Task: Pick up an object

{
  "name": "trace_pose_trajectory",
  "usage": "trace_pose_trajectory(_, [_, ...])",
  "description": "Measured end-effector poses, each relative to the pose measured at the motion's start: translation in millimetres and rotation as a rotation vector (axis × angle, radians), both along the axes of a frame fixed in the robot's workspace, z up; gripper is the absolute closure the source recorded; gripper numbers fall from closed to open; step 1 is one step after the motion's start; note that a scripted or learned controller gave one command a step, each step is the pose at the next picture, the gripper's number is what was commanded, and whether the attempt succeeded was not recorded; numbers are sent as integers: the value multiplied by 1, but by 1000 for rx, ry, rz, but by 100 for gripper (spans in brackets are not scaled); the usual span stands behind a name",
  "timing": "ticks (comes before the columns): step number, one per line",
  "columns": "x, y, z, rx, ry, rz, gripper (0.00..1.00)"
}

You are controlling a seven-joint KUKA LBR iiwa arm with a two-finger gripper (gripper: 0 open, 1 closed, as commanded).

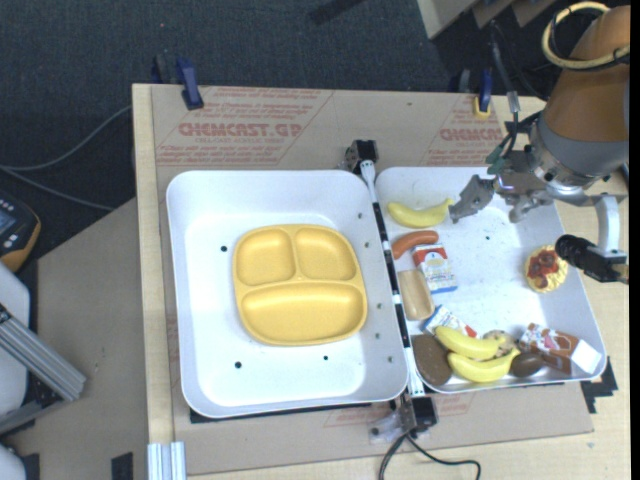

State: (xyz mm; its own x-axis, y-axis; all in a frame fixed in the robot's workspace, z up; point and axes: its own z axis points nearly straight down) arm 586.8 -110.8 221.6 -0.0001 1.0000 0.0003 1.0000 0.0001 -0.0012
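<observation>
Just left of the fingers (497,196) lies a banana (418,212).

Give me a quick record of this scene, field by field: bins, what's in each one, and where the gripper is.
left bin: holds a yellow divided plate
right bin: holds toy food
top of right bin: single banana, sausage below it
right side: pizza piece
near edge: banana pair
arm: reaches in from the right
gripper: over the right bin's far end, right of the single banana
held: nothing seen between its fingers
</observation>
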Motion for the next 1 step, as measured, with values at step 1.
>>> trace_pose_trajectory(1, [35,42,-40,1,-1,5,0])
